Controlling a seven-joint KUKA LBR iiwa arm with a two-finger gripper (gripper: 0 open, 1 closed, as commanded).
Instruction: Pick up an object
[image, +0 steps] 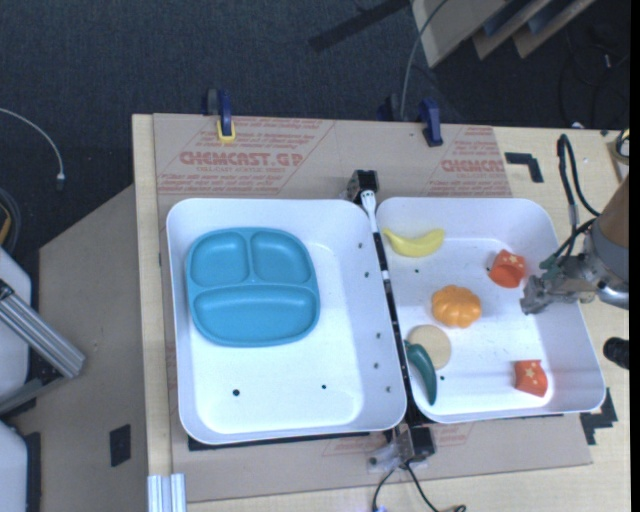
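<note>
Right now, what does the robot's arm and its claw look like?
At the right edge of the picture, the arm is a rounded grey body with a tan-orange part above it. Black cables loop beside it. The gripper is a small grey metal piece with thin fingers.

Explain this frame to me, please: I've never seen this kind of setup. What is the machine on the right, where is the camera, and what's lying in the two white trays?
One camera, fixed above the bench, looks down at a slant. From the right edge a robot arm reaches in; its gripper sits over the right bin, near that bin's right side. I see nothing between its fingers, so it holds nothing visible.

The left bin holds a blue divided plate. The right bin holds a yellow banana, an orange pumpkin-like toy, two small red pieces, a tan round piece and a dark green item lying partly against it. Both bins rest on a brown board clamped at the far edge.
</note>
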